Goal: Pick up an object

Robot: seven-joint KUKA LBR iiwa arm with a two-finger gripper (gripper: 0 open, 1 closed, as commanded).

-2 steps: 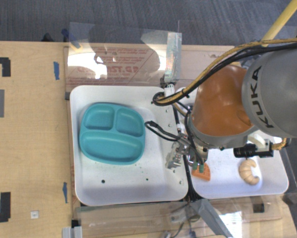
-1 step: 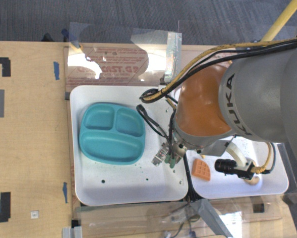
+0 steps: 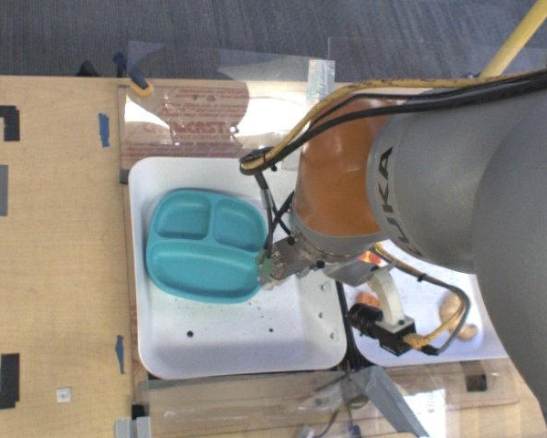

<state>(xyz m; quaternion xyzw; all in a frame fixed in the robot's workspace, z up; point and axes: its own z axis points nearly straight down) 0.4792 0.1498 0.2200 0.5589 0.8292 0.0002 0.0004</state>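
A teal divided plate [image 3: 206, 245] lies in the left white bin [image 3: 218, 349], toward its upper left. The arm, grey with an orange band [image 3: 341, 181], hangs over the bin's right half. My gripper [image 3: 271, 267] sits at the plate's right rim, low down and close to its edge. The wrist body hides most of the fingers, and I cannot tell whether they touch the plate.
The right bin [image 3: 488, 331] is mostly covered by the arm; small tan and orange objects [image 3: 456, 313] show beneath it. Black cables [image 3: 268, 185] loop beside the wrist. A clear plastic sheet [image 3: 191, 117] lies behind the left bin. A wooden bench [image 3: 54, 245] extends left.
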